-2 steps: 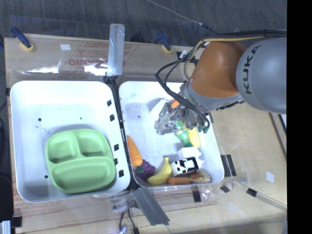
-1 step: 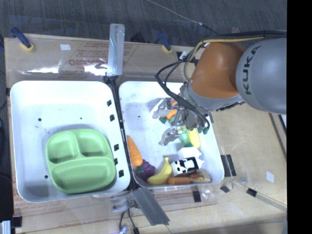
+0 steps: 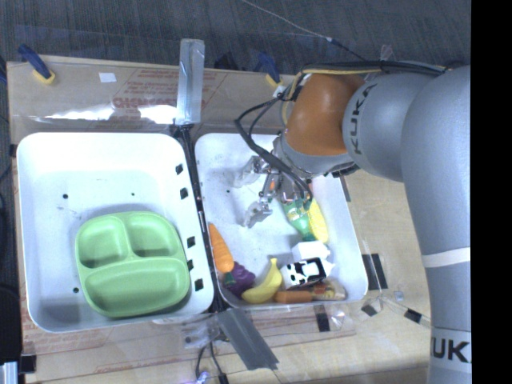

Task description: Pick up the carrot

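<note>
The carrot (image 3: 221, 249) lies in the right bin (image 3: 216, 166), hard against that bin's left wall, its orange body running at a slant from the wall's middle down toward the near end. Its lower tip is partly covered by a purple bunch of grapes (image 3: 239, 278), so where it ends is hard to make out.

The hand (image 3: 260, 194) hangs over the middle of the right bin, up and to the right of the carrot and well apart from it. Its metal fingers (image 3: 258, 212) blend with the white bin floor and with cables around the wrist, and I cannot tell whether they are spread or closed; nothing shows between them. The grey arm (image 3: 416, 126) with its orange band (image 3: 316, 118) covers the right bin's far right corner.

Just right of the hand, a green and yellow item (image 3: 308, 218) is half hidden under the wrist and cannot be identified. Nearer than the carrot, a banana (image 3: 268, 282), a black-and-white toy (image 3: 304, 269) and a second orange piece (image 3: 304, 296) crowd the bin's near edge. The left bin (image 3: 48, 166) holds a green divided plate (image 3: 132, 262).
</note>
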Motion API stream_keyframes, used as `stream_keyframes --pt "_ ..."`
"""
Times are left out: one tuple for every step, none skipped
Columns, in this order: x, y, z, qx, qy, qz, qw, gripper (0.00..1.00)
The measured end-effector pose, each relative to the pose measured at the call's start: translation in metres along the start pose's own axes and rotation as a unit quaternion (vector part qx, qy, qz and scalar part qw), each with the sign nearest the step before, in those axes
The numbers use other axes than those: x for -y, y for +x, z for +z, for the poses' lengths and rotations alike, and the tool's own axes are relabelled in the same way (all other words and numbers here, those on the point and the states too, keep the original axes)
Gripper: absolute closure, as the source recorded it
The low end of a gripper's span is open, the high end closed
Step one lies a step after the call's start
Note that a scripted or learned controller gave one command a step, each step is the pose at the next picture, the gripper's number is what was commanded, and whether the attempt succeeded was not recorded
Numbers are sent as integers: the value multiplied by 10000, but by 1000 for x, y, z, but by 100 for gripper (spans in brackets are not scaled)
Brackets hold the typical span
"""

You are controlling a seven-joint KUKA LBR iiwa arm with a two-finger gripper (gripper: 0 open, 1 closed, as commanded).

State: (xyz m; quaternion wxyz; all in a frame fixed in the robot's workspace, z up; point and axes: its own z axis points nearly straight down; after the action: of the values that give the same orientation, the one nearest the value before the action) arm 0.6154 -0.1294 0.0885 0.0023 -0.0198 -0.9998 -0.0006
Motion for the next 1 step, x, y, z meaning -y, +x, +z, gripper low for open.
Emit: stream_keyframes --pt "-31 60 -7 19 0 899 9960 0"
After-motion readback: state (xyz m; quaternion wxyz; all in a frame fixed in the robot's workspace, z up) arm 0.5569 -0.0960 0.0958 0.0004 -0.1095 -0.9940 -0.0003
